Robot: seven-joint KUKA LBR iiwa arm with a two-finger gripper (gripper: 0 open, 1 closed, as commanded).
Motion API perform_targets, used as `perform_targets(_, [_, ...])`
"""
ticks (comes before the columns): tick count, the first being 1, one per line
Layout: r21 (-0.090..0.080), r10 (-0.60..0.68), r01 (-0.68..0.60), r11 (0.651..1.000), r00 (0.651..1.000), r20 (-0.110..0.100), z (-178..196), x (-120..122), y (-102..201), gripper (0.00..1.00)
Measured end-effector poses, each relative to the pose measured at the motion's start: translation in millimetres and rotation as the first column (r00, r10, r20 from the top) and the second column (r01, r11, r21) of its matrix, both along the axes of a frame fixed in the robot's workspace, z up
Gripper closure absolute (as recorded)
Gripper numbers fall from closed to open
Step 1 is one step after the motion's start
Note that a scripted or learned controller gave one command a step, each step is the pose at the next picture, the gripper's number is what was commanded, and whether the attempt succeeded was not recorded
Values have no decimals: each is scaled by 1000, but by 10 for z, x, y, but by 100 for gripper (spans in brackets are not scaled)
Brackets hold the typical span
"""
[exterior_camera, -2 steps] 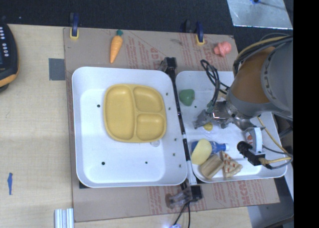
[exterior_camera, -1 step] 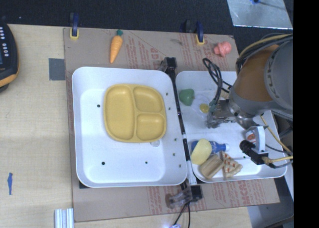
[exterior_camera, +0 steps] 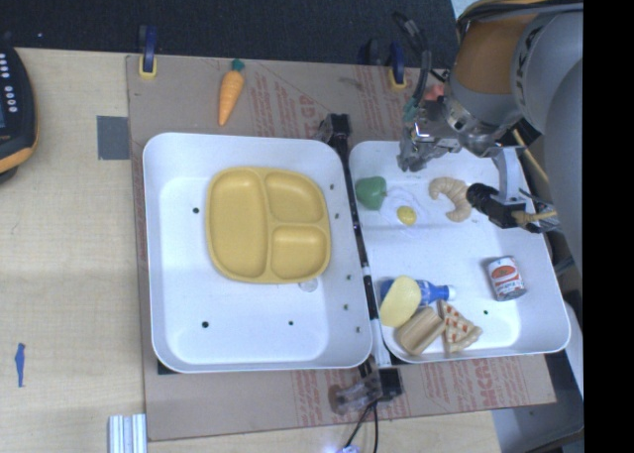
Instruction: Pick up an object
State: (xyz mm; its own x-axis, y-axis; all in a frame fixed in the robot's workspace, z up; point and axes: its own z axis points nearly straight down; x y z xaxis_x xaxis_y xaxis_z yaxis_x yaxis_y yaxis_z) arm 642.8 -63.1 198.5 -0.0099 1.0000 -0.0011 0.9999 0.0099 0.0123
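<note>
The arm [exterior_camera: 515, 35] reaches in over the far right corner of the bench [exterior_camera: 69, 243], and its hand [exterior_camera: 414, 156] hangs at the far left corner of the right bin [exterior_camera: 446, 253], low over the white floor. From here I cannot tell whether the hand is wide or narrow, and I see nothing held in it. Just beside it, against the bin's left wall, sits a green piece [exterior_camera: 370, 191], with a small yellow piece [exterior_camera: 406, 214] near it toward the middle. A tan croissant [exterior_camera: 452, 195] lies a little further right, apart from the hand. A small red and white can [exterior_camera: 505, 278] lies near the bin's right wall. At the near left corner a cluster crowds together: a pale yellow round piece [exterior_camera: 400, 300] touching a blue bottle [exterior_camera: 433, 292], and below them a bread roll [exterior_camera: 418, 330] beside a pizza slice [exterior_camera: 458, 325]. The left bin [exterior_camera: 248, 332] carries a yellow divided plate [exterior_camera: 267, 223] toward its far side. A toy carrot [exterior_camera: 230, 92] lies outside the bins, near the bench's far edge.
</note>
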Motion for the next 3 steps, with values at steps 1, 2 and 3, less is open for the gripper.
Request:
perform_targets(1, [1,-3,3,1000,1000,-16,-63,-55,-24,0])
perform_targets(2, [-1,-7,7,1000,1000,-16,-1097,140,-309,0])
perform_targets(3, [1,-4,4,1000,1000,-16,-1065,134,-300,0])
